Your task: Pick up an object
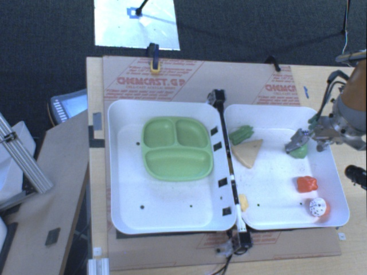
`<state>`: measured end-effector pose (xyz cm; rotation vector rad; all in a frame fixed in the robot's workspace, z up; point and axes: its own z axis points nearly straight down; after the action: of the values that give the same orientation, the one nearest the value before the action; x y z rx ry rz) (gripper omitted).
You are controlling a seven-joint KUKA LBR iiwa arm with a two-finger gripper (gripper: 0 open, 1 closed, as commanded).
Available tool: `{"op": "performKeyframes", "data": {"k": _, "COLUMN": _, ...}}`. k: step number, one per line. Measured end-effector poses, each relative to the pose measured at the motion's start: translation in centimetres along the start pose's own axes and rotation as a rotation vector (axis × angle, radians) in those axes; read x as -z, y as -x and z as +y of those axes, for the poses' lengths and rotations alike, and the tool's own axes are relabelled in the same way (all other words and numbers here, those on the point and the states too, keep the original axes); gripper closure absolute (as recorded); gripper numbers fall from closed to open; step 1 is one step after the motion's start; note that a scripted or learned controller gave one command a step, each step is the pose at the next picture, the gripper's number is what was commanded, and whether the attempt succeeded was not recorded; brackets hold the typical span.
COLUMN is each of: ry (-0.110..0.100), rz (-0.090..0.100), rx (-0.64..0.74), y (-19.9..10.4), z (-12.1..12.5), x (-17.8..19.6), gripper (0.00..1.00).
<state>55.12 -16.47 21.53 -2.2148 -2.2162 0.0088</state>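
My gripper (309, 140) is over the right bin's (275, 211) far right side, its two grey fingers spread apart and open. A small green object (298, 150) lies on the bin floor just under the left finger (299, 136), touching or nearly touching it, and is not clamped between the fingers. Elsewhere in this bin are a green leafy piece (241, 134), a tan wedge (248, 152), a red object (307, 183) and a white dotted ball (317, 207) with an orange part.
The left bin (126, 205) holds a green divided plate (176, 149). A small yellow piece (243, 202) lies by the divider (226, 165) between the bins. The arm's wrist (352, 113) hangs over the right bin's right rim.
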Motion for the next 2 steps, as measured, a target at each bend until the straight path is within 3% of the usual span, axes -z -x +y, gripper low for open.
{"op": "performKeyframes", "data": {"k": 1, "ry": 0.011, "rz": -0.002, "rx": 0.003, "y": 0.0, "z": 0.3, "x": 0.6, "gripper": 0.0}}
{"op": "performKeyframes", "data": {"k": 2, "ry": 0.009, "rz": -0.002, "rx": 0.002, "y": -0.6, "z": 0.7, "x": -3.8, "gripper": 0.0}}
